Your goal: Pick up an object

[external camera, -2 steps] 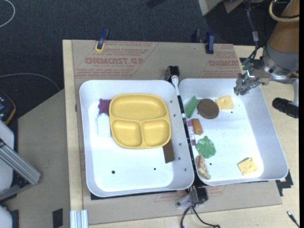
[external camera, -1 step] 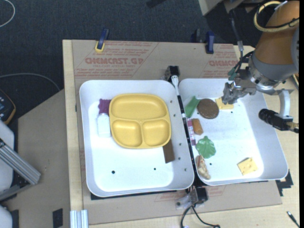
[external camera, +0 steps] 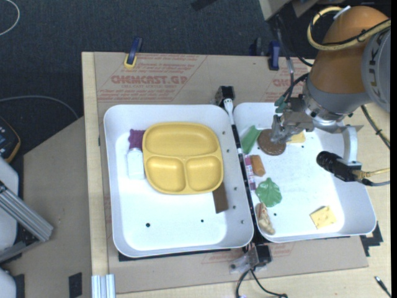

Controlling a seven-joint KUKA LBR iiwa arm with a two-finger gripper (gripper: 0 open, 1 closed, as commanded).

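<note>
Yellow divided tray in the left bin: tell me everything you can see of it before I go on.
The yellow divided plastic tray lies flat and upright in the left white bin, toward its back. It has rounded corners, one long compartment at the back and two smaller ones in front. A purple block and a white block sit against its left edge; a brown strip lies at its front right corner.

The arm runs off the right edge and hides the right bin's far corner. The gripper covers part of a brown disc — its fingers cannot be made out. The yellow tray overlaps a purple thing and a white one — both unidentifiable.
</note>
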